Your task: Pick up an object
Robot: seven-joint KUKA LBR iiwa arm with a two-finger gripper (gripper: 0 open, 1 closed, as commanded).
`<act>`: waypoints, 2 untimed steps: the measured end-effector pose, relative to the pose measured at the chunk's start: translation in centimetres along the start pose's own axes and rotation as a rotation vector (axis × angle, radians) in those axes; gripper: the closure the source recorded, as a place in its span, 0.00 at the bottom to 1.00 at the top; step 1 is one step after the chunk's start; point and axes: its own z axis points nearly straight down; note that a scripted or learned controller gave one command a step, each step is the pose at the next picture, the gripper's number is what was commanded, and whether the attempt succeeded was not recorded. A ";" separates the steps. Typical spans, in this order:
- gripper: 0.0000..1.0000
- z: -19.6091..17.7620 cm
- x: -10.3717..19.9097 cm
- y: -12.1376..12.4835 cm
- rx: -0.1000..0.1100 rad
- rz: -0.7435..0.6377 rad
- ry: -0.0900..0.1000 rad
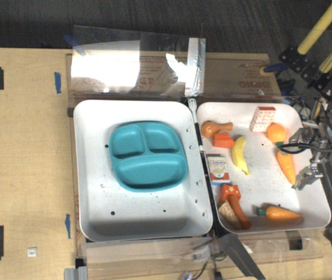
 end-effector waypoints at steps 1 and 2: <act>0.00 12.5 -7.8 -3.6 0.004 -0.110 -0.011; 0.00 12.8 -7.4 -3.4 0.000 -0.050 -0.003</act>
